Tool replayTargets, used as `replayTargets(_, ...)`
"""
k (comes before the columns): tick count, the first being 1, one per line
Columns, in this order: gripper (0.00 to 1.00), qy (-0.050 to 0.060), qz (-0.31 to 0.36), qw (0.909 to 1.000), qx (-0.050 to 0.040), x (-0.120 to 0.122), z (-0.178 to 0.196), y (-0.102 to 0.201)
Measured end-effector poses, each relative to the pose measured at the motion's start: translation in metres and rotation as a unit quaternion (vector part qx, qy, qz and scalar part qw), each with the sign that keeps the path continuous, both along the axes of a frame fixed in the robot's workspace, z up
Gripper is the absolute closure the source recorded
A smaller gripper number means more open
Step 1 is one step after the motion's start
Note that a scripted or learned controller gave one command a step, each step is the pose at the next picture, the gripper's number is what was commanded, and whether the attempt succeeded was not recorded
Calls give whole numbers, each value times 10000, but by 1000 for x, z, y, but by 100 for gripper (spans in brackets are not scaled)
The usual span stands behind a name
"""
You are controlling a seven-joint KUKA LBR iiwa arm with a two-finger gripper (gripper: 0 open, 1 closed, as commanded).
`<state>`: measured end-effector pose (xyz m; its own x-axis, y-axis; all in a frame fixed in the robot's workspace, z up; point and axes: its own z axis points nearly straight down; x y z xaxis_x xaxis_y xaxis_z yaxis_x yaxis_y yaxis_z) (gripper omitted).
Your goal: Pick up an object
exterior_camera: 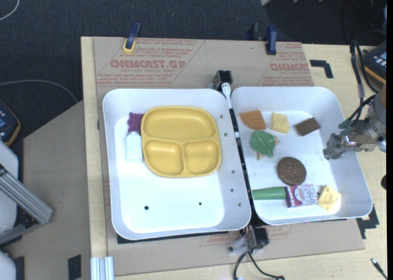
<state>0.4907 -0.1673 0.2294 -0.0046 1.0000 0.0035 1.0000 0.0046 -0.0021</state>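
Note:
The right bin (319, 97) holds several small food items: an orange piece (252, 119), a pale yellow block (280, 123), a brown block (307, 126), a green leafy piece (264, 143), a round brown cookie (291, 170), a green stick (269, 194), a red-and-white packet (301, 195) and a yellow cheese wedge (330, 198). My gripper (338, 145) hangs over the right edge of this bin, to the right of the brown block and above the cheese wedge. Nothing is visible between its fingers.
The left bin (116, 168) holds a yellow divided tray (181, 141), with a white bottle (133, 147) and a purple item (134, 121) beside its left edge. Clamps sit at the cardboard's far edge (129, 39) (271, 38). Cables hang at the far right.

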Motion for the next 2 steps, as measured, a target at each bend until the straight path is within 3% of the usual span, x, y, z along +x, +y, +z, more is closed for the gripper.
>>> replayTargets(2,100,8,8,10000,0,-4,-9,110)
